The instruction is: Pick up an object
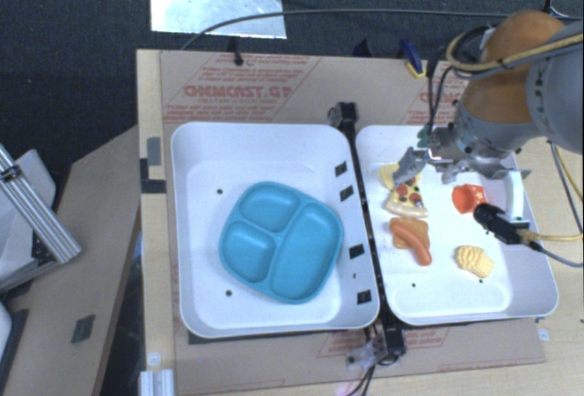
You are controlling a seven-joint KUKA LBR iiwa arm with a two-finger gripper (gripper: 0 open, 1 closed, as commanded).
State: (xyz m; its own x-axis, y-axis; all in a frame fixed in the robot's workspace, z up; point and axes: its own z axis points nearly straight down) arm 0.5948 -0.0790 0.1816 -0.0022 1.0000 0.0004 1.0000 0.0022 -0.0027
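In the right bin [525,294] lie several toy foods. A pizza slice [406,197] sits near the bin's left wall, with a small yellow piece [390,175] just above it. Below them lies an orange-red sausage [412,238]. A red piece [468,197] is toward the right, and a pale yellow ridged piece [474,260] rests lower right. My gripper [409,165] hangs low over the top end of the pizza slice and beside the yellow piece. Nothing can be made out in its grasp.
The left bin [196,203] holds a blue divided plate [281,241]. A black divider with clips [358,221] runs between the bins. A black plug with its cable [497,223] hangs over the right bin's right side. The arm's body [511,102] covers the bin's far right corner.
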